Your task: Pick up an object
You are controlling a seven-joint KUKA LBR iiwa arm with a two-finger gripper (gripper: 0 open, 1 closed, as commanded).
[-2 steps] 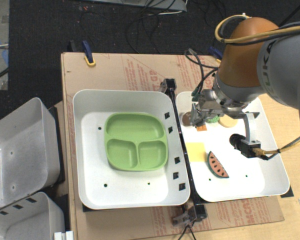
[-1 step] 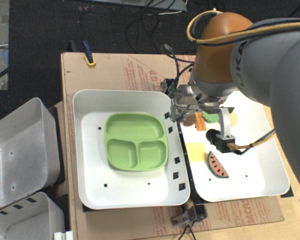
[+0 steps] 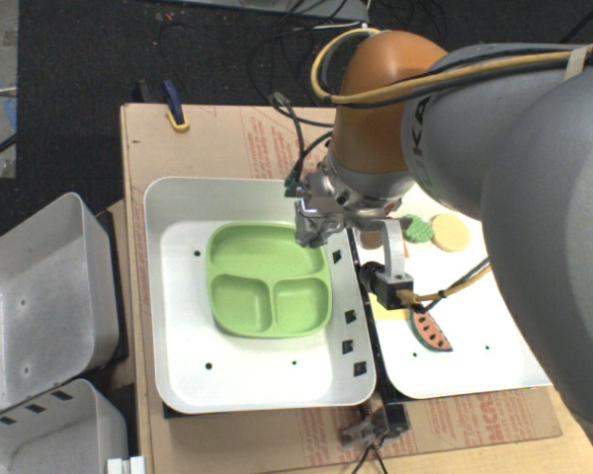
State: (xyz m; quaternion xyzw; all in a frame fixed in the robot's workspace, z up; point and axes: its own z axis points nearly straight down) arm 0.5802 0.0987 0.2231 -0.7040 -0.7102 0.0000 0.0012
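A light green divided plate (image 3: pixel 267 284) lies in the left white bin (image 3: pixel 178 265). My gripper (image 3: pixel 312 229) hangs over the plate's far right rim, near the wall between the two bins, and no object shows in it. The right bin (image 3: pixel 474 349) holds a watermelon slice toy (image 3: pixel 431 332), a pale yellow round piece (image 3: pixel 451 232) and a small green bumpy piece (image 3: pixel 417 229). A yellow flat piece (image 3: pixel 386 310) lies by the divider, partly hidden under a black fitting on the arm. The grey arm and its orange band cover much of the right bin.
Two more grey-white tubs (image 3: pixel 40 284) stand off the bench at the left. A blue and yellow clamp (image 3: pixel 176 107) grips the cardboard's far edge. Cables hang beside the wrist and run behind the bench.
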